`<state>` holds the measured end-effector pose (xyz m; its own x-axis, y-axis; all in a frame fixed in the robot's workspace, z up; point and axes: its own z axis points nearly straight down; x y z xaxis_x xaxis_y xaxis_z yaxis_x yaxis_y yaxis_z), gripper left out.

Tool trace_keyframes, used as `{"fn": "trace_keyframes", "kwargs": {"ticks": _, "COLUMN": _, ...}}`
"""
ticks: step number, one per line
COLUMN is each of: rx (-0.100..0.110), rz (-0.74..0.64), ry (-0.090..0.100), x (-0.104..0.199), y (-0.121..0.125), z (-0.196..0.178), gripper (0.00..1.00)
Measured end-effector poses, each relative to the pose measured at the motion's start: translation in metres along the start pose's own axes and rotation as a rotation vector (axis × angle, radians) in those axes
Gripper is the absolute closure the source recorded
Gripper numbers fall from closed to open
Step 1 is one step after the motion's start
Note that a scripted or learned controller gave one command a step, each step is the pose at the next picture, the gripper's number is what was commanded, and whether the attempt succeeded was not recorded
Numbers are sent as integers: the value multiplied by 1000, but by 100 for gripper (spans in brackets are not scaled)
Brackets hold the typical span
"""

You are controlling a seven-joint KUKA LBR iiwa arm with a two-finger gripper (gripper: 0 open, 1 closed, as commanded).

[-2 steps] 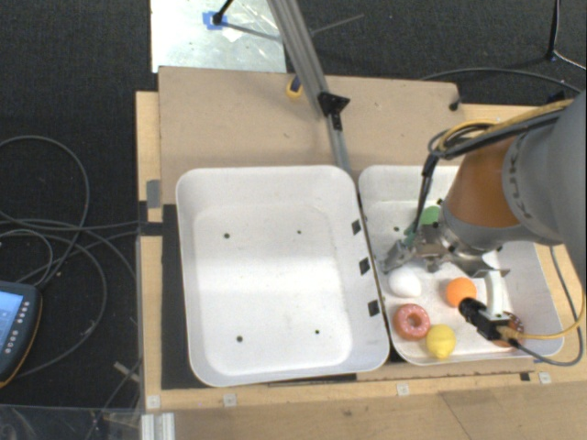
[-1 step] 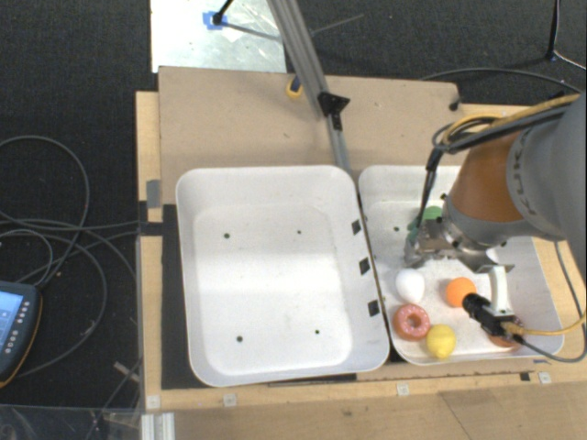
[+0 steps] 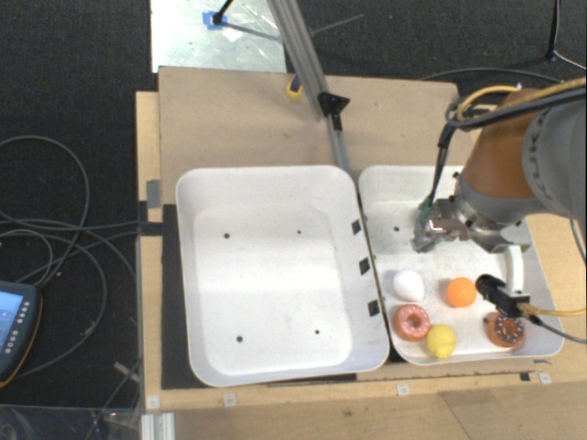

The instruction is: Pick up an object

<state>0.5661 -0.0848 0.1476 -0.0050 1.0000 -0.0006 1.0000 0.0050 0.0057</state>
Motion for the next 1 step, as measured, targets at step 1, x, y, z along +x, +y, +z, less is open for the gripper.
{"fn": "trace_keyframes", "kwargs": {"ticks": 1, "rx": -1, "rz": -1, "ry": 0, "x": 4, "y": 6, "z": -45, "gripper": 100}}
